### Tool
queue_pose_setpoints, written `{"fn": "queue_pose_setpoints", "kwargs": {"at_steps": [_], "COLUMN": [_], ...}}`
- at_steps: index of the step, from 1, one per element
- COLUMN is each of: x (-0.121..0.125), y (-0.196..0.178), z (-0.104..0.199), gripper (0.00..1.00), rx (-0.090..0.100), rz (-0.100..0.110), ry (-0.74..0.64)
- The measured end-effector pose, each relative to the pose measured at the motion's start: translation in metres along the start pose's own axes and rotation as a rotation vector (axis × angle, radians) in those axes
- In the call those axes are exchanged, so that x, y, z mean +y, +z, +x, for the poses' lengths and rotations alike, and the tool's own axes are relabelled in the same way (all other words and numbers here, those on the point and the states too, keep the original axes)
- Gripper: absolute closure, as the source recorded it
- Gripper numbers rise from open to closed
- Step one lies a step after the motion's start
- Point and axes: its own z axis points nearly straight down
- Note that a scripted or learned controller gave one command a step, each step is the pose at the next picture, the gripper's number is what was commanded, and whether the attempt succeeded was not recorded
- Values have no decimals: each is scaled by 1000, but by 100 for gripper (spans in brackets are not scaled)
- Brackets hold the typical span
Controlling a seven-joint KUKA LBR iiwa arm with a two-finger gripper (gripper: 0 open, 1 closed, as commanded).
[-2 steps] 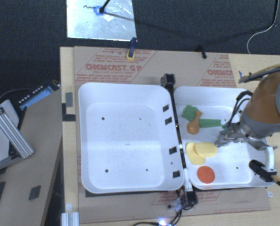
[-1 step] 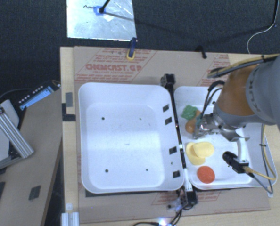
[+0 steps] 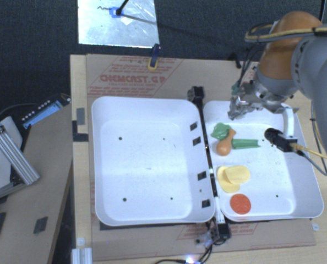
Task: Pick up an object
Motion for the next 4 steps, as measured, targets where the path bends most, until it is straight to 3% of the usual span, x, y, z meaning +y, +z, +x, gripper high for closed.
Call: {"fn": "queue_pose_setpoints", "kwargs": {"at_steps": [1, 2, 3, 4], "x": [36, 38, 38, 39], "y": [-45, -213, -230, -286], "z": [6, 129, 216, 279], "gripper": [100, 100, 100, 100], "rx": [0, 6, 6, 6], "rz": [8, -4, 13, 10], "ry": [3, -7, -3, -1]}}
